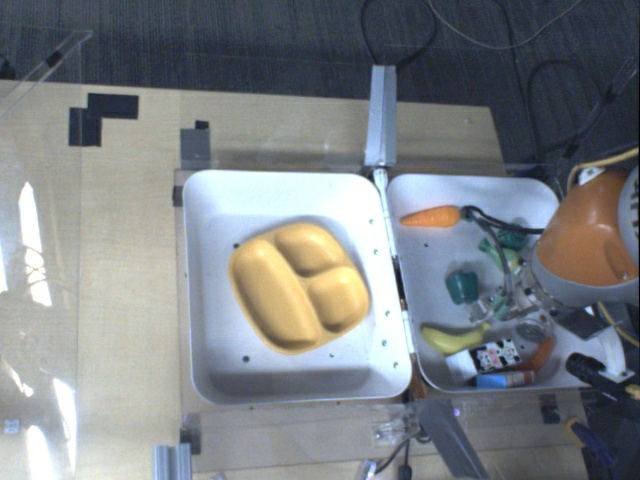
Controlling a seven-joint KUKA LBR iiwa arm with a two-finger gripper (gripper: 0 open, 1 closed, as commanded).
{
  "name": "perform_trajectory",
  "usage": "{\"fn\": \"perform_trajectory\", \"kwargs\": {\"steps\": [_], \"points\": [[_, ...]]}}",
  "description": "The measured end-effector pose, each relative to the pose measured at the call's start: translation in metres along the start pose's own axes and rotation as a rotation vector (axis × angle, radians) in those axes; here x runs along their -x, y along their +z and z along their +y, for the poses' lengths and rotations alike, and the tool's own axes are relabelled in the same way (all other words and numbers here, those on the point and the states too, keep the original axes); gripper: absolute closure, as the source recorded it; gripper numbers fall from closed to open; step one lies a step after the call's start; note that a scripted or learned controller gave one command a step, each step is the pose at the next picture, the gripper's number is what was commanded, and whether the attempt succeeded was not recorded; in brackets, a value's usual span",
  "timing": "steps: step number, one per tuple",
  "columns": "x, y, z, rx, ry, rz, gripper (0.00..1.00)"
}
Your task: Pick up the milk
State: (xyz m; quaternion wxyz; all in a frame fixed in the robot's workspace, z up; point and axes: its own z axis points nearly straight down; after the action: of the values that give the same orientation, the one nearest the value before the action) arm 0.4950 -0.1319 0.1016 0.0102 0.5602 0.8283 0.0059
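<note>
White and black, with a blue end, the milk (497, 356) carton lies on its side just below the banana (452, 338) in the right bin (425, 268). The gripper (508, 303) hovers just above that banana; I cannot tell its state. To my eye it should descend squarely across the carton's narrow sides, clear of the banana.

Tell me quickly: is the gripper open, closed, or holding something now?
Gripper: cannot be told; it hangs low in the right bin, above the banana and the milk.
</note>
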Motion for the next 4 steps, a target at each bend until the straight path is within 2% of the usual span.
{"fn": "perform_trajectory", "kwargs": {"steps": [1, 3, 4], "points": [[0.063, -0.145, -0.013, -0.013, -0.104, 0.004, 1.0], [0.069, -0.234, -0.028, -0.009, -0.911, 0.006, 1.0], [0.064, -0.295, -0.017, -0.006, -1.481, 0.009, 1.0]]}}
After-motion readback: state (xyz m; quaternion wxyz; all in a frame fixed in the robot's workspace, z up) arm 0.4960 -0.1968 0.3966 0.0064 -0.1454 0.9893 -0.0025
